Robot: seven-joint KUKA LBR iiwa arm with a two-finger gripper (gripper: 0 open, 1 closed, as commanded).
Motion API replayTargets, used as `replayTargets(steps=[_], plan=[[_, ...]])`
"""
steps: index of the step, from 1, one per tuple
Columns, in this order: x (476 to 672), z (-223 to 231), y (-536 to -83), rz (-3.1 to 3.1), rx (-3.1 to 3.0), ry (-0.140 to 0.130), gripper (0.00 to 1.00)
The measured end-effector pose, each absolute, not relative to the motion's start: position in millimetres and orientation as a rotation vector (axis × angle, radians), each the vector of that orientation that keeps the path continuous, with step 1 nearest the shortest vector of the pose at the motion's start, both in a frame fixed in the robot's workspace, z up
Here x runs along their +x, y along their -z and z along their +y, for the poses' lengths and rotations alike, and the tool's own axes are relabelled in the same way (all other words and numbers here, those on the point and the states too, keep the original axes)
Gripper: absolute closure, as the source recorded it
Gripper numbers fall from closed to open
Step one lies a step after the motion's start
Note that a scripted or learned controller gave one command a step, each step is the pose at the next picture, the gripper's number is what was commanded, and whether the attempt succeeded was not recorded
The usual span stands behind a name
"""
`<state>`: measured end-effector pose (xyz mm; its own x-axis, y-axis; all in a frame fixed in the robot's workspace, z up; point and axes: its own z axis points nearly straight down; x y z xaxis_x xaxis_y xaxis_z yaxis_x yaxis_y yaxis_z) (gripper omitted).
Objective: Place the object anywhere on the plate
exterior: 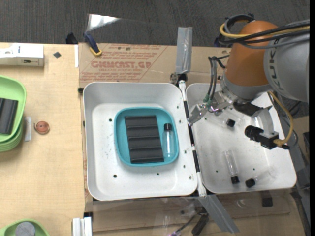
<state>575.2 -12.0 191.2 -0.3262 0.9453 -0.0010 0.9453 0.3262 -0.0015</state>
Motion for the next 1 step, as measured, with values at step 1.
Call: replayTargets(steps=[1], plan=[[608.5, -56.9, -289.8, -2.509, -1.893, -0.003, 0.00]])
